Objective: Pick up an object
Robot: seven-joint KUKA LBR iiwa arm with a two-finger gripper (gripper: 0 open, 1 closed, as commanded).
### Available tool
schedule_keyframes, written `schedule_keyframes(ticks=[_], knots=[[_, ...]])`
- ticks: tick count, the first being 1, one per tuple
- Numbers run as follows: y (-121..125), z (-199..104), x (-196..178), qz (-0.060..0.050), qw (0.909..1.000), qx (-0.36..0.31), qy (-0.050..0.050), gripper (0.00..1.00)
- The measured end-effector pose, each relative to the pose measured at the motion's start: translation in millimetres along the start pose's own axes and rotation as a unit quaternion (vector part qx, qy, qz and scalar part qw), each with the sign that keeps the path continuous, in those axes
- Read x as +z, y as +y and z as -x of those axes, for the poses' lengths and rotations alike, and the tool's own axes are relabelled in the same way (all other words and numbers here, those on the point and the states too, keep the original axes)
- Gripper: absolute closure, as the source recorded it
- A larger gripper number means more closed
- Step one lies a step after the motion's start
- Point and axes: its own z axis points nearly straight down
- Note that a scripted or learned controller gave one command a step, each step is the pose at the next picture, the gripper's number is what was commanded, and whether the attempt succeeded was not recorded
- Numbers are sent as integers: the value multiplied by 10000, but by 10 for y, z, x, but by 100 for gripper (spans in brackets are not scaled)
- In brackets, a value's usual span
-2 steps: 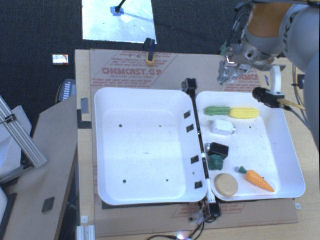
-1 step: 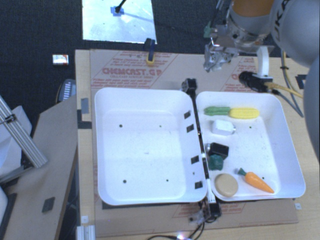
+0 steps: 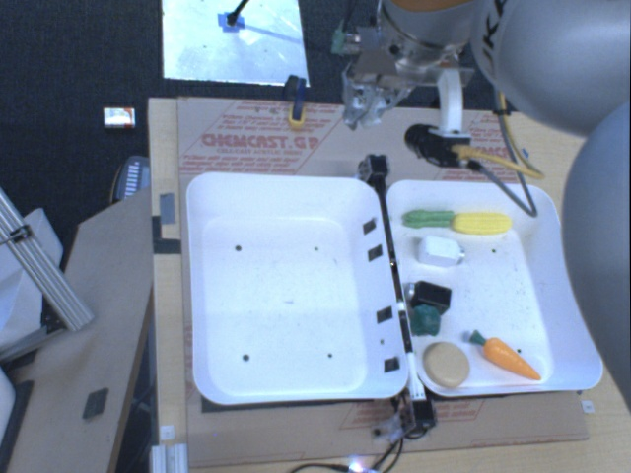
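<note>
Operator, at inspection your left bin point(image 3: 286, 284), a shallow white tray of smooth plastic with rounded corners, showed a few dark specks on its floor. A row of black clips point(image 3: 380, 254) ran along the seam between the two trays. The right bin point(image 3: 562, 304), of the same make, held the objects: a corn cob point(image 3: 458, 222), green at the husk end and bumpy yellow at the other, lay along the far wall; a small white block point(image 3: 440, 251) lay just below it; a black box point(image 3: 431, 295) touched a teal piece point(image 3: 426, 318) whose shape was hard to make out; a round tan disc point(image 3: 447, 364) sat near the front, beside an orange carrot point(image 3: 507, 357) with a green stub. Your gripper point(image 3: 370, 106) hung above the bench behind the trays, well clear of every object; blur and glare left me unable to tell its state. The grey arm point(image 3: 552, 47) was cut off at the top and right.
</note>
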Motion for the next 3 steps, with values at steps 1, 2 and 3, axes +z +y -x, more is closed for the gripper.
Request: schedule_keyframes(ticks=[1,2,3], knots=[[24,-974,1210,-66,10000,-8,-3,100],[17,-1125,-681,70,10000,16,25,100],[65,-1115,-1691,31,10000,18,6,100]])
